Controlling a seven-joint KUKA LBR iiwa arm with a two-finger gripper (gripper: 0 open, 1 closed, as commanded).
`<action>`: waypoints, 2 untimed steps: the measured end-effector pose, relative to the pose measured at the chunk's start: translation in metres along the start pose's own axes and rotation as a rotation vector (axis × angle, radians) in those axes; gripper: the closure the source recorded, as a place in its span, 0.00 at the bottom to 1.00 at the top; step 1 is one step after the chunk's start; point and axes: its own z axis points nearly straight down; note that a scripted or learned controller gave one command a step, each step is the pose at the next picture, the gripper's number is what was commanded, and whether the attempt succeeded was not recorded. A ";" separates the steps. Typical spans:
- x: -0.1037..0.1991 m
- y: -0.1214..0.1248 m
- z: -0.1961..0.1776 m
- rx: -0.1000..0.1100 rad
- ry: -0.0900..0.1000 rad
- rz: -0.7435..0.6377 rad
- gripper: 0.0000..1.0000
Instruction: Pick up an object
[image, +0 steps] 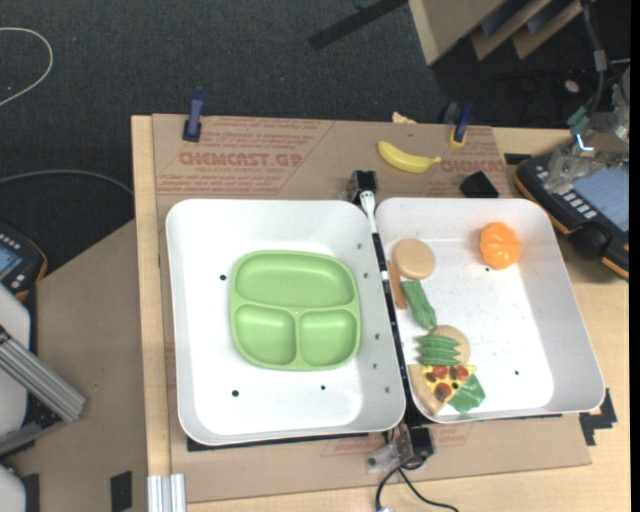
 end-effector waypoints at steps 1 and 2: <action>0.002 0.002 -0.291 -0.013 -0.003 -0.005 1.00; 0.002 -0.028 -0.180 0.019 0.008 0.001 1.00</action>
